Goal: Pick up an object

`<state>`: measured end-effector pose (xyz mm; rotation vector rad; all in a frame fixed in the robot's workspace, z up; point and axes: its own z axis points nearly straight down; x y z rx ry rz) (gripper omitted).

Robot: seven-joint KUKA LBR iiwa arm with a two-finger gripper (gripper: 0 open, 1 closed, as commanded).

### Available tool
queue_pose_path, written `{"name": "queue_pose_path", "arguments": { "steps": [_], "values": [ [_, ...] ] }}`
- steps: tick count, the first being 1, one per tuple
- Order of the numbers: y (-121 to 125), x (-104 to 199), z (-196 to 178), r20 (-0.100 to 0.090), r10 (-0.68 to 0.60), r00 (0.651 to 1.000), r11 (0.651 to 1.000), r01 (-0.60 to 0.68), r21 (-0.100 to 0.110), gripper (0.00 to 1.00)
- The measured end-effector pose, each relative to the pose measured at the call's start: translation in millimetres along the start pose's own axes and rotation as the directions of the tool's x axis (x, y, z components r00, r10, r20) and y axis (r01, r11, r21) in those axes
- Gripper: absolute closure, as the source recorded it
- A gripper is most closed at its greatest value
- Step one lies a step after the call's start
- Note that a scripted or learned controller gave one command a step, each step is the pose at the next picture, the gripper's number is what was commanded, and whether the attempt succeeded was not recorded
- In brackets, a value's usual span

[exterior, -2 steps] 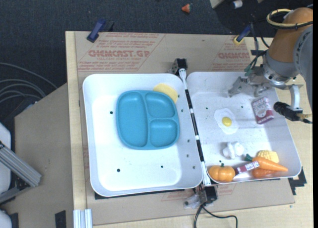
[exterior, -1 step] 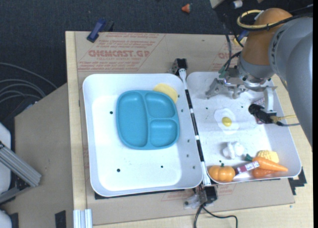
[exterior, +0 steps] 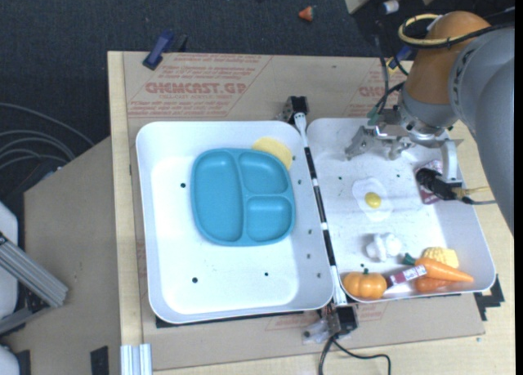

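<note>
A toy fried egg (exterior: 372,198), white with a yellow yolk, lies flat on the bare floor of the right-hand bin (exterior: 343,171), about midway along it and apart from everything else. It seems the likeliest target for the pick. The gripper (exterior: 381,143) hangs over the far end of the same bin, so the egg lies from it toward the near rim, almost straight down the view and only a touch toward the divider between the bins. The egg is close to round and low, with no long axis to line up with, so the move looks to turn on direction rather than on wrist angle: a short travel toward the near rim, then down. Whether the gripper is open or closed cannot be told from this slant, and nothing shows gripped in it. Further toward the near rim sits a small white lump (exterior: 382,245), and along that rim are crowded an orange pumpkin (exterior: 364,284), a carrot (exterior: 442,272) and a corn cob (exterior: 437,256), all well clear of the egg. The arm (exterior: 435,55), grey with its orange band, reaches in from the right. The left-hand bin (exterior: 167,226) holds a blue divided plate (exterior: 243,196), with a yellow piece (exterior: 275,150) just behind it
</note>
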<state>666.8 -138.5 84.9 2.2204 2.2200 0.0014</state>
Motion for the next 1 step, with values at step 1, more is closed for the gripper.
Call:
{"name": "queue_pose_path", "arguments": {
  "steps": [1],
  "values": [
    [-0.1,-13.0,0.0,0.001,0.0,1.0,1.0,0.0,0.0,0.0]
  ]
}}
